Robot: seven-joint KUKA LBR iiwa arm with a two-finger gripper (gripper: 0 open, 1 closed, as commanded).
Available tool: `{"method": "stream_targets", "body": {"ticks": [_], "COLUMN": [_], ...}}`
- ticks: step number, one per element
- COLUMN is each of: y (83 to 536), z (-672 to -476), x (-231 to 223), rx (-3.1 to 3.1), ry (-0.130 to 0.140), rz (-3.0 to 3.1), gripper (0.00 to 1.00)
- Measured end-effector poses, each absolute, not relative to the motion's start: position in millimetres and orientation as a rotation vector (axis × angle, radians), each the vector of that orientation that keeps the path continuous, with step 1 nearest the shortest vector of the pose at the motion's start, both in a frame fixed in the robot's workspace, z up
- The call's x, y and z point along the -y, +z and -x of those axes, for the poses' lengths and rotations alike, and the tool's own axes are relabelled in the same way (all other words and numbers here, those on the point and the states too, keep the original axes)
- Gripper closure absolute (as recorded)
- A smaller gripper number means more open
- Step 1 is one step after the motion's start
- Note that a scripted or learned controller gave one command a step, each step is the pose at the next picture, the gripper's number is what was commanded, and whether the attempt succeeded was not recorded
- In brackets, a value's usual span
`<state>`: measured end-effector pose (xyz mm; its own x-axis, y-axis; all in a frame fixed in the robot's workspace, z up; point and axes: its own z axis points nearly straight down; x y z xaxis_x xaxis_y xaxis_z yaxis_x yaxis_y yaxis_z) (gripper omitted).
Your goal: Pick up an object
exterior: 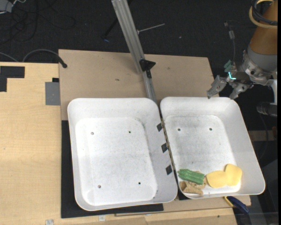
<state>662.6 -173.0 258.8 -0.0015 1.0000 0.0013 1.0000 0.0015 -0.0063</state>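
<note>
My arm (261,41), beside the right bin (243,125): orange band over grey wrist, black cable looped above, small cyan light near grey gripper (225,89).

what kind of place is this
Probably a robotics lab test bench. A grey arm's two-finger gripper hangs over two shallow white plastic bins, a bare aluminium rail leans behind them, and loose black cables trail on dark floor.

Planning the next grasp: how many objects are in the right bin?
3, all clustered at the near edge of the right bin: a green piece, a tan piece, and a yellow piece. Others may hide beneath.
</note>
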Motion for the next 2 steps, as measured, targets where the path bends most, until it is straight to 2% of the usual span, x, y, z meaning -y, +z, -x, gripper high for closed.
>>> {"method": "stream_targets", "body": {"ticks": [1,2], "y": [261.2,217.9], "z": [-663.4,-665.0], "x": [172.6,171.7], "rx": [2.225,2.223], "ry": [0.004,0.006], "rz": [2.215,2.213], "gripper": [0.00,0.00]}}
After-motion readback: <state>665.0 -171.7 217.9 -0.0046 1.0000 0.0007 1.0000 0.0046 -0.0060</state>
